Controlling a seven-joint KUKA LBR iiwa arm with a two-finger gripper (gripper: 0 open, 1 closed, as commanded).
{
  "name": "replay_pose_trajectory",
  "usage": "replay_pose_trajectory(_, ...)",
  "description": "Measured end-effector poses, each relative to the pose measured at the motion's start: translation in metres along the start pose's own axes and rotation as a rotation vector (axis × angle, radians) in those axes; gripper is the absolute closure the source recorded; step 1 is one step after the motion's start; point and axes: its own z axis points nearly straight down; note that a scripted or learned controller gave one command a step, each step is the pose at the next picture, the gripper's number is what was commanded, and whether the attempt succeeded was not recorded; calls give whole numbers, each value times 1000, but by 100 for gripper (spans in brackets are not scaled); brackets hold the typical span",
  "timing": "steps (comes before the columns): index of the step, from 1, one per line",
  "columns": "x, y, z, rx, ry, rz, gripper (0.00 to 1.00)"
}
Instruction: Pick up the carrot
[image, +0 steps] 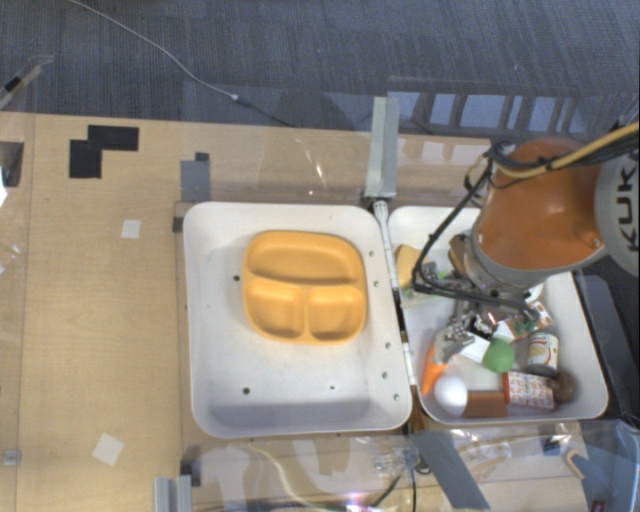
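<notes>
The carrot is a small orange piece lying near the front left corner of the right bin, against the wall next to a white egg-like ball. My gripper hangs low inside the right bin below the orange wrist band, just above and to the right of the carrot. Nothing shows held in it. The wrist hides much of the bin's middle and back.
A yellow three-compartment plate sits in the left bin. The right bin also holds a brown bottle, a green piece, a small can and a yellow item at the back left.
</notes>
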Motion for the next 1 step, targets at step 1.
replay_pose_trajectory(1, 45, -73, 84, -3, 15, 5, 0)
